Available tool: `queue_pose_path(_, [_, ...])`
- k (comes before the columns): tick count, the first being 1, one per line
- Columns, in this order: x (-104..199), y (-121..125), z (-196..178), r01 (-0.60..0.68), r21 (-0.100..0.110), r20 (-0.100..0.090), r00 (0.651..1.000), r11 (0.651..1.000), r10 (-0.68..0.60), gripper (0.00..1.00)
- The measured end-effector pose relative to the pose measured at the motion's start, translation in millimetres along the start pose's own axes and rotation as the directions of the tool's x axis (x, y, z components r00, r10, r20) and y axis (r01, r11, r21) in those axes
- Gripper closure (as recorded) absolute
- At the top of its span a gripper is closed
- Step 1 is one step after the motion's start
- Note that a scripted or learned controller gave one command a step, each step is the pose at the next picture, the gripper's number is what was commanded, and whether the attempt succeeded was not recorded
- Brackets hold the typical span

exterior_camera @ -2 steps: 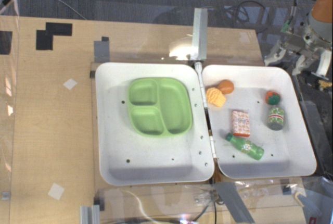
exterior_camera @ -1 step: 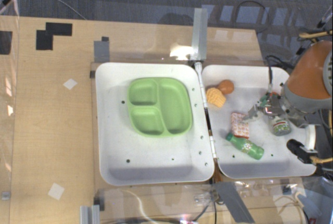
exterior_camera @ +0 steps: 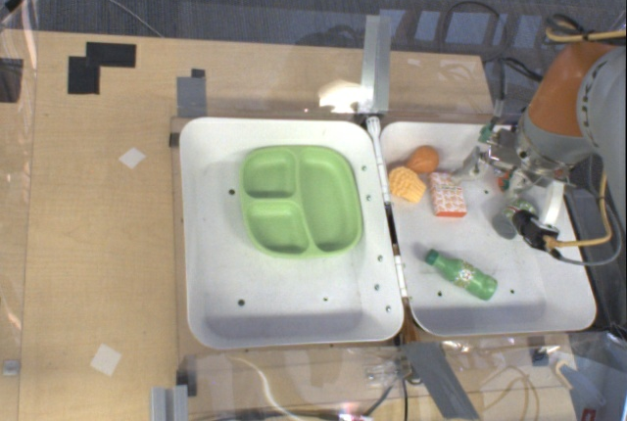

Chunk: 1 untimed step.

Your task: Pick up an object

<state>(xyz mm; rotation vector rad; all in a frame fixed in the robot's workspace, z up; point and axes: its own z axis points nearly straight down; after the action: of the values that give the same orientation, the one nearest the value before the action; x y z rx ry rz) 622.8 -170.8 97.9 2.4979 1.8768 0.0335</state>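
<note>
The right bin (exterior_camera: 563, 297) holds a green bottle (exterior_camera: 460, 273) lying near its front, a red-and-white carton (exterior_camera: 448, 195), a yellow corn-like piece (exterior_camera: 407, 184) and an orange fruit (exterior_camera: 423, 160). The gripper (exterior_camera: 505, 176) hangs over this bin's right side, apart from all four; its opening cannot be told. A green divided plate (exterior_camera: 299, 201) lies in the left bin (exterior_camera: 211, 243).

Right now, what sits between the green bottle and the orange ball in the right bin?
In the camera view, the red-and-white box lies between the orange ball and the green bottle, beside the yellow piece.
</note>
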Motion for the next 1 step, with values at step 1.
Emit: queue_pose_path(1, [50.0, 13.4, -28.2, -0.231, 0.018, 0.009, 0.973, 0.973, 0.231, 0.0])
